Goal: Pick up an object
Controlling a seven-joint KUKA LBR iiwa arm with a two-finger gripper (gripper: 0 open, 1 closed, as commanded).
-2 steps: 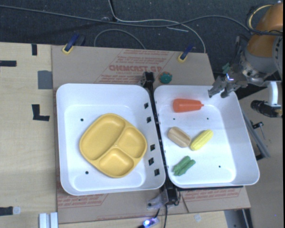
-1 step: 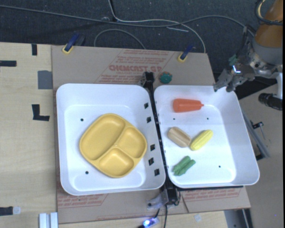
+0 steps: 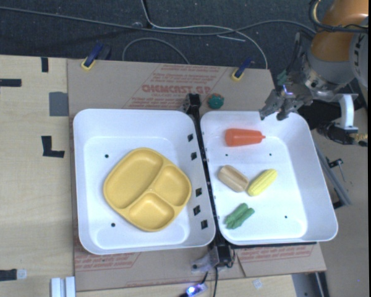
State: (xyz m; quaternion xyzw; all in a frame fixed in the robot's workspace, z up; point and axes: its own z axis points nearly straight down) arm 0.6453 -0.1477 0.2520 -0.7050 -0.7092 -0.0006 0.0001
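Seen from above at a slant, two shallow white bins sit side by side on a sheet of cardboard laid over a wooden bench. The left bin (image 3: 89, 166) holds a yellow divided plate (image 3: 147, 189) with three compartments, lying flat and turned at an angle near the bin's middle. The right bin (image 3: 309, 184) holds four toy foods, spread loosely so that most have free space around them: an orange carrot (image 3: 243, 137) lying sideways toward the far edge, a tan bread roll (image 3: 232, 178) just beside a yellow corn cob (image 3: 262, 182) in the middle, and a green pea pod (image 3: 239, 216) nearer the front. The roll and the corn lie close enough that a grasp on either might nudge the other; the carrot and the pea pod stand apart and look like easier targets. The grey arm, with its orange band, reaches in from the right, and its gripper (image 3: 279, 111) hangs over the far right corner of the right bin, above and to the right of the carrot. The fingers point downward with nothing between them (whether they are spread or closed is too small and dark to tell). No object is lifted yet; all four foods rest on the bin floor. A small teal object (image 3: 216, 101) sits on the cardboard just beyond the bins, outside either one.
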